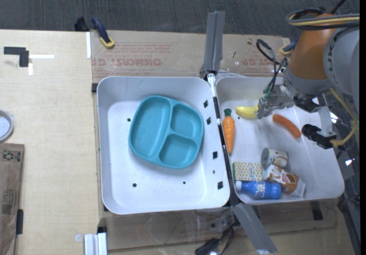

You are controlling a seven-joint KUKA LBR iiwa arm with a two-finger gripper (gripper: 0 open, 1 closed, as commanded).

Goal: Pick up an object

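a yellow banana (246, 112) lies flat just left of the gripper (264, 108), an orange sausage (286, 125) lying slantwise just right.

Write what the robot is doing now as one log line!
gripper: low in right bin | beside banana | holding: cannot tell | left bin: blue plate

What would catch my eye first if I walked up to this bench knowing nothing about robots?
Probably the big blue plate, alone in the left bin. Next, the grey and orange arm reaching in from the right, its pincer low over the right bin beside a banana. That bin is crowded: a carrot, a sausage, a can and a blue bottle.
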